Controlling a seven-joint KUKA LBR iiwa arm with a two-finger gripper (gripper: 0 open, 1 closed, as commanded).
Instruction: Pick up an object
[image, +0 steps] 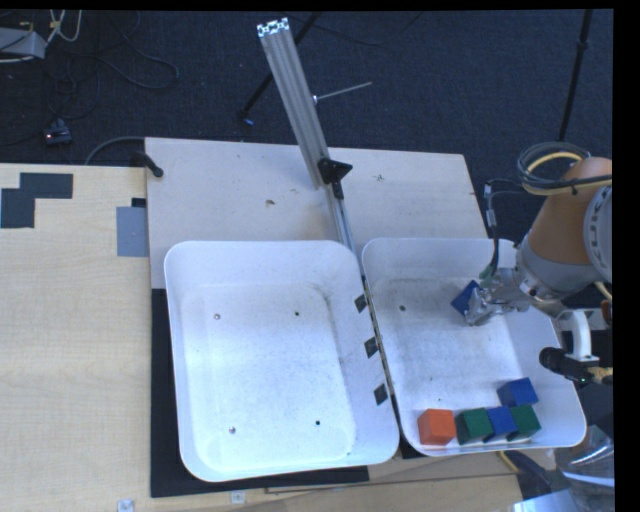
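A blue block (466, 297) is seen clamped between the fingers of the gripper (480, 306) over the right bin (400, 262), seemingly lifted clear of the orange block (436, 426) and green blocks (476, 426) clustered at the near rim.

Tool (483, 305) low in right bin (420, 262) — touching a blue block (465, 297).

one fixed camera looks down at a slant — from well above — on both bins (265, 262).
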